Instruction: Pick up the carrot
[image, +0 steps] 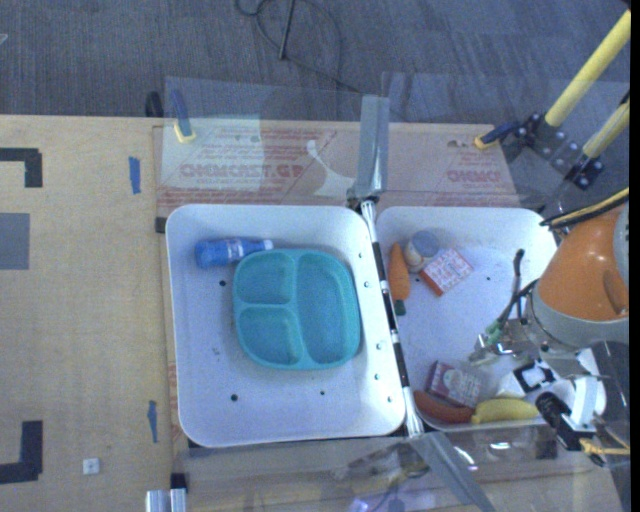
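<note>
Here carrot (399, 273) lies by right bin's (470, 222) left wall; pincer (497, 340) state: can't tell.

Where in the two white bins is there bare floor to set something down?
Left white bin: bare floor left of and below the teal divided plate; blue bottle above. Right white bin: bare middle between orange carrot, red-white box and the gripper. Bottom edge crowded: yellow banana, packet.

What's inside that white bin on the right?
The right bin holds a carrot by its left wall, a small red box, a banana and a red packet. The arm covers its right side.
</note>
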